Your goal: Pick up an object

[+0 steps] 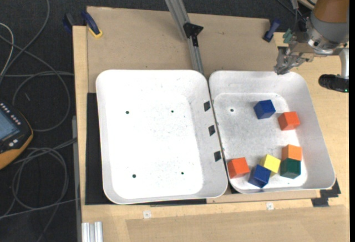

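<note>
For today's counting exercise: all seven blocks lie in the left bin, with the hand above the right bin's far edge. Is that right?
No, one slip. The camera view shows the seven blocks in the right bin, not the left bin. The hand is above the right bin's far edge.

Both bins (150,191) were white. The blocks were blue (264,109), orange (288,120), yellow (271,163) and dark green (290,168); the bench (138,41) was tan.
</note>
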`<state>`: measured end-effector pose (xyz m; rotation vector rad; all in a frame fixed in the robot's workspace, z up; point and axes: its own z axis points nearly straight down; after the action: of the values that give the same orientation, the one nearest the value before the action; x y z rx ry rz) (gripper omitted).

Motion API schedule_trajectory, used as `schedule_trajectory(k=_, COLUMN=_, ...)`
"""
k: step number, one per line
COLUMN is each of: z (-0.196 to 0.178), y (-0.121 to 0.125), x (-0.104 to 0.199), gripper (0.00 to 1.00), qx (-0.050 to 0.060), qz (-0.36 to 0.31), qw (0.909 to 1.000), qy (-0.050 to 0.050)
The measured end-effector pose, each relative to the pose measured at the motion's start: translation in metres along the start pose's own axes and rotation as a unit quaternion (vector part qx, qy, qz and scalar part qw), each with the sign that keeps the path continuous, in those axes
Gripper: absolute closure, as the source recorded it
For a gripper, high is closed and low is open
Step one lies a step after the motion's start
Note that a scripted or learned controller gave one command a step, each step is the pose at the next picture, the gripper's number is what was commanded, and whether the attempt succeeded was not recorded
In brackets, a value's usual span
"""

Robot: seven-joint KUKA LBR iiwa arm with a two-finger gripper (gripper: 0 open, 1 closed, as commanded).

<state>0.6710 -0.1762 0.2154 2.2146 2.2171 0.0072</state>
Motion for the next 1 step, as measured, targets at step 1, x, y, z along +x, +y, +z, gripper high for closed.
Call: schedule_trajectory(k=1, z=-0.0002, y=-0.0056, x=0.0439, gripper=1.00, qx=0.005, qz=-0.002, qw=1.0000, qy=0.002)
